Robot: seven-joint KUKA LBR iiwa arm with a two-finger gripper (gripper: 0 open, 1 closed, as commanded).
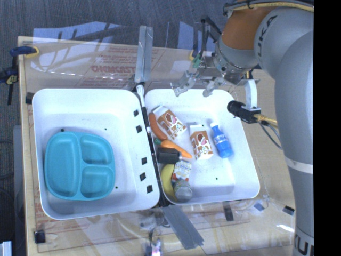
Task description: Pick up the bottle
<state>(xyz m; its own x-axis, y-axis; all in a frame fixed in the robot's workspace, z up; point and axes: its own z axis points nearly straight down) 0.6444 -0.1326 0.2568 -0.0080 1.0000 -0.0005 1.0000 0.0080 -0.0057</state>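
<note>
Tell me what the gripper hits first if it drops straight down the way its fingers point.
The gripper, fingers spread, hangs over the right bin's far rim. Going straight down, it would likely meet that rim or bare floor just inside, short of the blue bottle. Depth is unclear.

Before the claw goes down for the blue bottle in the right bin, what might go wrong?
1. The blue bottle lies on its side right beside a small carton, so a finger may catch the carton instead.
2. A round bottle lying flat could roll or slip out of a pinch.
3. The claw hangs over the right bin at its far rim, well off the bottle.
</note>
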